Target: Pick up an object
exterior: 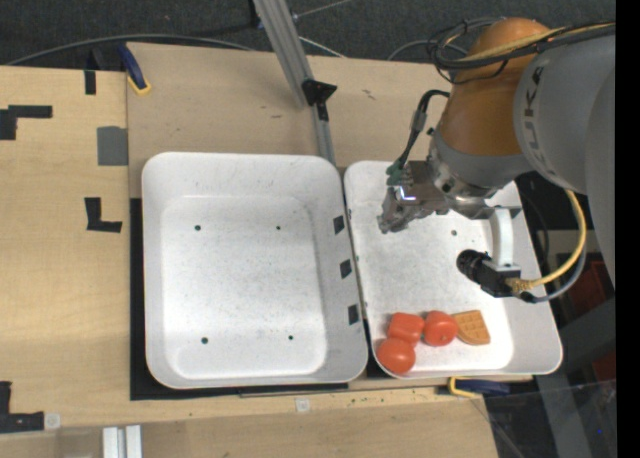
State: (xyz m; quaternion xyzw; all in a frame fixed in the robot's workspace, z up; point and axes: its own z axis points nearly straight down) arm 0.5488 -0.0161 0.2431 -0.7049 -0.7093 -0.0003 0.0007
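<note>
Three red tomatoes point(411, 338) and an orange cracker-like piece point(472, 327) sit clustered against the near edge of the right bin point(535, 346). Above them, the bin floor runs bare up to the gripper point(397, 214), which hangs near the far-left corner; its finger state cannot be told. Beside it, touching, lies the left bin point(240, 266).

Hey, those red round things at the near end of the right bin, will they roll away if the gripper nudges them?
Probably somewhat. The three red round things look smooth and rounded, so a sideways push would likely roll them. They sit clustered near the right bin's near wall, beside an orange flat piece, which may stop them. Their glossy look suggests the gripper could slip off.
</note>
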